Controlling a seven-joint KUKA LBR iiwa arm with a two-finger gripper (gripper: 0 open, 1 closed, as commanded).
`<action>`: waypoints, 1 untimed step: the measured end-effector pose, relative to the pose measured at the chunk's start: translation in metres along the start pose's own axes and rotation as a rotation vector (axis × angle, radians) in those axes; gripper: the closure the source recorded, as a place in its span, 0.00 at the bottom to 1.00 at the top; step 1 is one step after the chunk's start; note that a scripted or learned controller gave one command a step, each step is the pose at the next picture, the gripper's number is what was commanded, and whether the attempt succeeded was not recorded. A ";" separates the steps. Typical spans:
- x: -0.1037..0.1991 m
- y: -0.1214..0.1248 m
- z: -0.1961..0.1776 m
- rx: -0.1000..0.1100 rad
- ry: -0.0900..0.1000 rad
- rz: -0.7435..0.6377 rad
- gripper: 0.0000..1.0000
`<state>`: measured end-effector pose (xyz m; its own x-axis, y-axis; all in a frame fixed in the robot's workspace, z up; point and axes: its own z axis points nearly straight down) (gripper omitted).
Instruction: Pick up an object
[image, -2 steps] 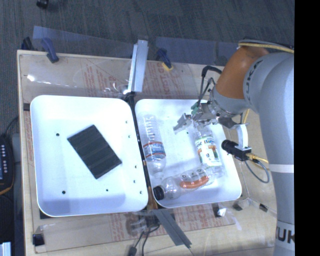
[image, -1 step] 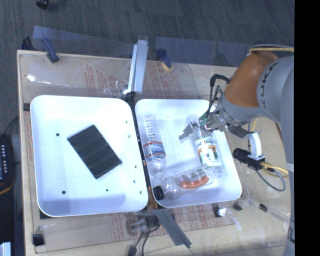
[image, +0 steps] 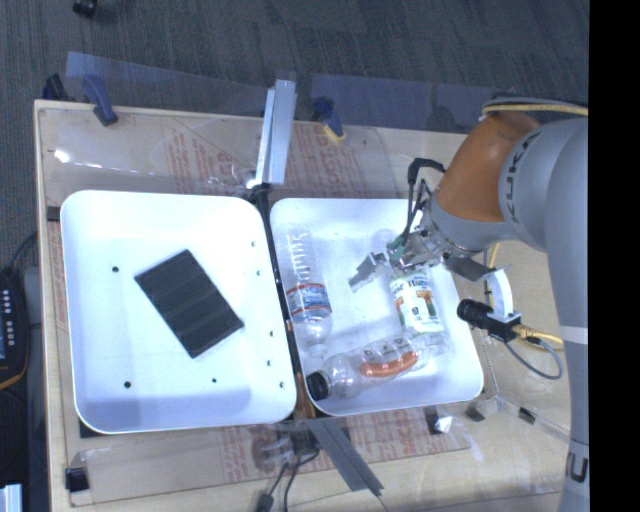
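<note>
My gripper (image: 382, 262) hangs low over the right bin (image: 455, 375), in its upper middle part. Just right of and below it lies a white bottle with a green label (image: 417, 302), its top end close to the gripper. A clear water bottle with a blue and red label (image: 308, 290) lies along the bin's left side. Near the front wall rests a clear bottle with orange contents and a black cap (image: 368, 366). A flat black rectangular pad (image: 189, 302) lies in the left bin (image: 80, 225). Nothing shows in the gripper's grasp.
The grey arm with its orange band (image: 480, 175) reaches in over the right bin's far right corner. A grey metal bar (image: 274, 130) stands behind the divide between the bins. Bare white floor surrounds the black pad in the left bin.
</note>
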<state>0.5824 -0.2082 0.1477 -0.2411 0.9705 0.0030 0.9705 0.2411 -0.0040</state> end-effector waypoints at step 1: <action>0.002 -0.010 0.016 -0.001 -0.001 -0.031 0.00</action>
<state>0.5716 -0.2084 0.1318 -0.2707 0.9626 0.0019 0.9626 0.2707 -0.0024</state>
